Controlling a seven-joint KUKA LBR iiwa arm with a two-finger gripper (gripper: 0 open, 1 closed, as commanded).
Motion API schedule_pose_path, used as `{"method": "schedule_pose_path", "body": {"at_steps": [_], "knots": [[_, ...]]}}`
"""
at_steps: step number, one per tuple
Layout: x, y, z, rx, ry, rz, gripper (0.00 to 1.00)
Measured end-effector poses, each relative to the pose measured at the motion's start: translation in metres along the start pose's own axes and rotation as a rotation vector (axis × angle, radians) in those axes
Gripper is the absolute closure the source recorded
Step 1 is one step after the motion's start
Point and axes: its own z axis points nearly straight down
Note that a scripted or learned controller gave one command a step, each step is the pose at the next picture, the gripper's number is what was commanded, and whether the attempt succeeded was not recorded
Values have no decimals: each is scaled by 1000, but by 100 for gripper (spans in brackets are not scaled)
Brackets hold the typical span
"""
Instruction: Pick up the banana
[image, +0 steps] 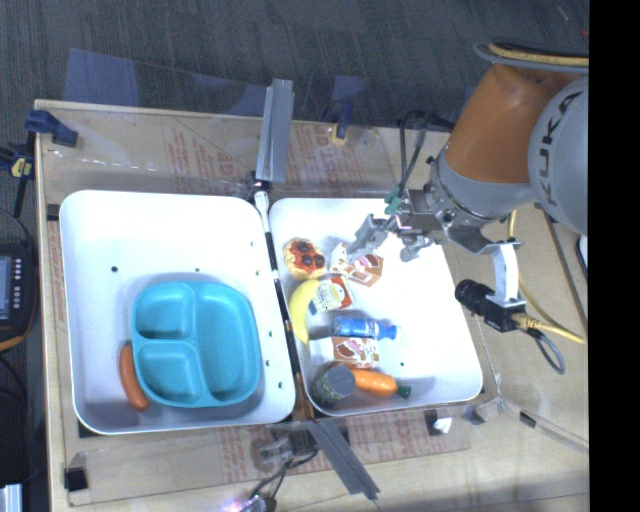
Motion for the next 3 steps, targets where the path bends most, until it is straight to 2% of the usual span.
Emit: {"method": "schedule_pose_path", "body": {"at_steps": [1, 2, 3], "knots": [[1, -1, 138, 1, 0, -26, 0], [21, 32, 191, -15, -14, -10, 0], [22, 32, 180, -14, -12, -14, 100]]}}
